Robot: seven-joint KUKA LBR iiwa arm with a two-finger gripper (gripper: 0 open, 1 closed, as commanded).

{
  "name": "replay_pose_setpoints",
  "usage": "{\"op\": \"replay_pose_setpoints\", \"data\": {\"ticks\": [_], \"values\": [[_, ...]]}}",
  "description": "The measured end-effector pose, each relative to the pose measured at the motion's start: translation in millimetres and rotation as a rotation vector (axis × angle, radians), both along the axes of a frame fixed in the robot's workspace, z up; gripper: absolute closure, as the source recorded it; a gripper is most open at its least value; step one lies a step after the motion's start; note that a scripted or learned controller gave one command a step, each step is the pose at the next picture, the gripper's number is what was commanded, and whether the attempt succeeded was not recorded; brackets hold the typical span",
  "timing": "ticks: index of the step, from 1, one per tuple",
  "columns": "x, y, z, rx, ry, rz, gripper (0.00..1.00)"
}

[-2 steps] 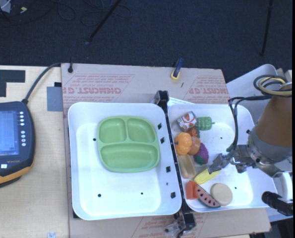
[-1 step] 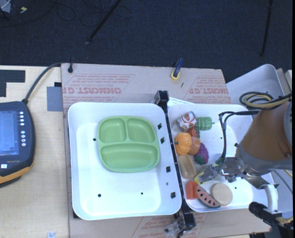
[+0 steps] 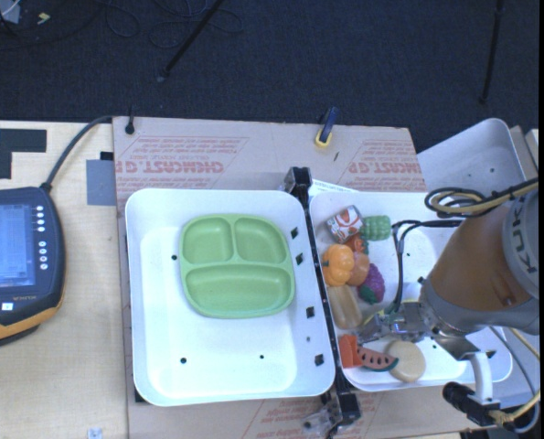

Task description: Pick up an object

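The right bin (image 3: 454, 378) holds several toy foods: a red and white can (image 3: 345, 221), a green item (image 3: 377, 227), an orange fruit (image 3: 339, 263), a purple grape bunch (image 3: 372, 283), a tan bread piece (image 3: 346, 307), a watermelon slice (image 3: 372, 358) and a pale round piece (image 3: 408, 361). My gripper (image 3: 389, 328) is low in this bin, just above the watermelon slice and left of the orange wrist band (image 3: 468, 268). I cannot make out whether anything sits between its tips.
The left bin (image 3: 157, 337) carries a green sectioned plate (image 3: 237, 265). A teach pendant (image 3: 16, 259) lies on the bench at far left. Black clips (image 3: 299, 181) join the bins at the divider. Cables (image 3: 454, 199) loop above the arm.
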State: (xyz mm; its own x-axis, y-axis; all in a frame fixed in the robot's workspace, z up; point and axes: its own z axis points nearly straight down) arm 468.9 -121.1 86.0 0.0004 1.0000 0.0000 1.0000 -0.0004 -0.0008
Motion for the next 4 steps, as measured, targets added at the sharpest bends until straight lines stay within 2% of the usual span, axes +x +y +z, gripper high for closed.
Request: {"op": "replay_pose_setpoints", "data": {"ticks": [1,3,4], "values": [[-0.1,-1.4,12.0,0.002,0.001,-0.008,1.00],[20.3,-7.1,115.1,0.000,-0.003,0.001,1.00],[21.0,-7.6,143.0,0.000,-0.001,0.001,1.00]]}}
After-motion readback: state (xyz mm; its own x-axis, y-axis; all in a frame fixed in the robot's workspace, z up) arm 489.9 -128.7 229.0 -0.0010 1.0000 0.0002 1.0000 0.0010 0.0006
